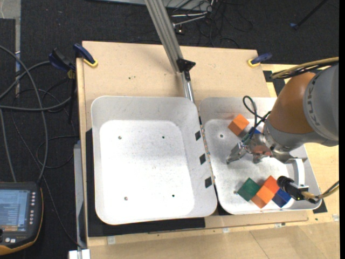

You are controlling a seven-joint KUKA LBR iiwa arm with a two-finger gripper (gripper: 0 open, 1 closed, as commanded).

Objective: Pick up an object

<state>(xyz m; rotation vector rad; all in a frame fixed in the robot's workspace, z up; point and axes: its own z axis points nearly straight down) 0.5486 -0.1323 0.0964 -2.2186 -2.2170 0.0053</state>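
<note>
The right bin holds a small orange block near its back. A green block, a second orange block and a blue block are packed together at its front. My gripper hangs low over the middle of this bin, between the lone orange block and the front cluster. It is open, with nothing between its fingers. It touches none of the blocks.
The left bin lies beside the right one, their rims meeting at the centre. A metal pole slants down to the back of the bins. Clamps sit at the bench's back corners, and cables trail on the floor at left.
</note>
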